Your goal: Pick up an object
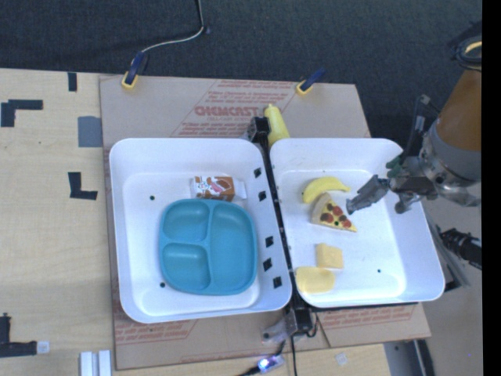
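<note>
The pincer [366,196] hangs low in the right bin [407,284], just beside the pizza slice [335,215]; whether it's open I cannot tell. It grips nothing. I'd centre it over the slice before closing.

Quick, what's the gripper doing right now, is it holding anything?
Gripper: hovering over the right white bin, beside the toy pizza slice; nothing visible between its fingers, and open or shut cannot be told.

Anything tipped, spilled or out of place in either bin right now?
Nothing stands out. The blue plate and small packet lie flat in the left bin; the banana, pizza slice and two yellow pieces lie separately in the right bin.
</note>
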### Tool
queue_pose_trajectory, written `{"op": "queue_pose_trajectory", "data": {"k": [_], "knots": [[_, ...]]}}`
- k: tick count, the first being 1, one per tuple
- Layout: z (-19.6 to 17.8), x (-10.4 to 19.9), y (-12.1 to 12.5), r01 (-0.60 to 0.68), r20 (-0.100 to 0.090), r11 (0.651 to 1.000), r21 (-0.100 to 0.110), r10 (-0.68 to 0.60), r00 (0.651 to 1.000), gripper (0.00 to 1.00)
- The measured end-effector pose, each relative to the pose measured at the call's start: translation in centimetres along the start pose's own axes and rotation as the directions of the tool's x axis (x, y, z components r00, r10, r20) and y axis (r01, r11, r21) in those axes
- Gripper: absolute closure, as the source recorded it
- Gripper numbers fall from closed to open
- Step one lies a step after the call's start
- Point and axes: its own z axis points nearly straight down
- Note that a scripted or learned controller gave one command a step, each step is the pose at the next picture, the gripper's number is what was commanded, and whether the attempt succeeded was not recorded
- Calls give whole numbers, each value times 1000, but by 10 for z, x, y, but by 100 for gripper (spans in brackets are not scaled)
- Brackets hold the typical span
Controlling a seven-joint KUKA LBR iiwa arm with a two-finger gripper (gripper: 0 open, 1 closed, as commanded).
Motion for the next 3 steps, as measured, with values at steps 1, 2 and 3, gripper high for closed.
{"op": "queue_pose_trajectory", "data": {"k": [1,2,3], "knots": [[45,51,-8,-1,0,1000,6,1,1000,0],[124,151,17,4,-1,1000,8,-4,1000,0],[110,145,17,-4,2,1000,5,4,1000,100]]}}
